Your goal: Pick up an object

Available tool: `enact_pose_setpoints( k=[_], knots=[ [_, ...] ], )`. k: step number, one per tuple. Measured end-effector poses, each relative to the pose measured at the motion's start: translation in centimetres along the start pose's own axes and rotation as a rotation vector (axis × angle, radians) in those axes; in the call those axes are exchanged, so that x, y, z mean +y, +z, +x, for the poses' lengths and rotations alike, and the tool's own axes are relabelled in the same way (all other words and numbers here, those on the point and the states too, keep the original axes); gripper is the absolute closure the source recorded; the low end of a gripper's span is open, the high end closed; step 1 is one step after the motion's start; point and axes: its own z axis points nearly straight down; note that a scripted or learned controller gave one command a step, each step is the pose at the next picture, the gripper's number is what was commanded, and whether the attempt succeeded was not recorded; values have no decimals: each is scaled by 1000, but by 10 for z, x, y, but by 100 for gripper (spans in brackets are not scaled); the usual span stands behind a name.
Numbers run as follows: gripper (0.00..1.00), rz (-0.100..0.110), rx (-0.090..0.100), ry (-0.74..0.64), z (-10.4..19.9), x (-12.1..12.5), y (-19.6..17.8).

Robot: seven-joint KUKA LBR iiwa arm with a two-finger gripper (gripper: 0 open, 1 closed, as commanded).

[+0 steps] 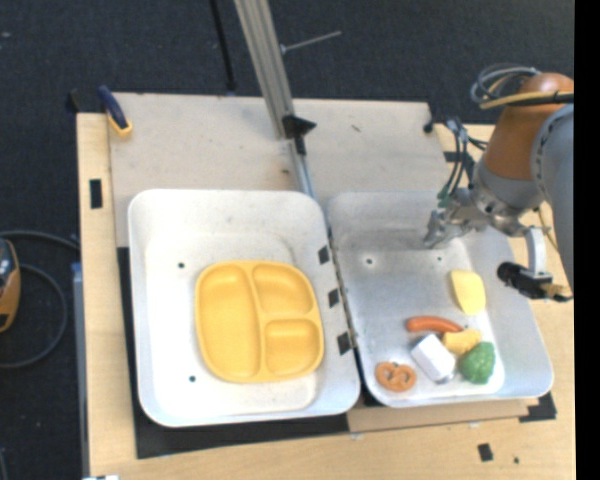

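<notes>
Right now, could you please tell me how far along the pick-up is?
Nothing looks picked yet: the yellow block, sausage, pretzel and broccoli all lie in the right bin. The gripper is above that bin's far end, apart from them. The approach and grasp remain.

Even overhead light, soft focus, faint shadows

Grey KUKA arm (550,158) with orange wrist band (515,148), looped cables at twelve o'clock, metallic gripper (440,226) below.
</notes>
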Motion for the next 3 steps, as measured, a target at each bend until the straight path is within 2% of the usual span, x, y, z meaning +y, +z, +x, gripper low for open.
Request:
enact_pose_setpoints(
  k=[2,3],
  knots=[
    [100,-3,2,3,-3,3,-100],
    [100,3,5,2,46,-12,-101]
  ],
)
